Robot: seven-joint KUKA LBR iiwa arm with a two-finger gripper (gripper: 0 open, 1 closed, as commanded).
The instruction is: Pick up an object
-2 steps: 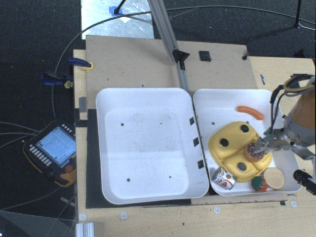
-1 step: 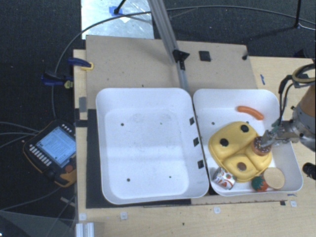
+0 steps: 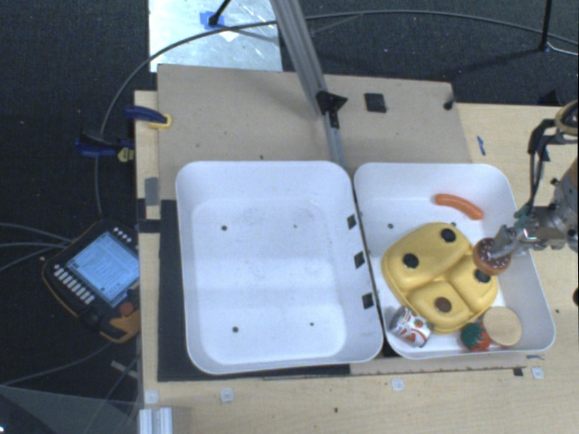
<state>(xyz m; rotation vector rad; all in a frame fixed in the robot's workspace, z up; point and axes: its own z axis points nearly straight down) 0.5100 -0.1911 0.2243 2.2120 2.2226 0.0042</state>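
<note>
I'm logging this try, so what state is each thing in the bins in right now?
hand: low over the right bin, at a small brown ring-shaped piece
yellow tray: lying tilted against the other items
orange sausage: lying flat, apart
can: on its side
right bin: holding all the items

Left bin (image 3: 271, 351): bare floor, open passage.
Right bin (image 3: 398, 188): far-left corner free; yellow tray (image 3: 432, 278) and, seemingly, small toys crowd the near side.
</note>
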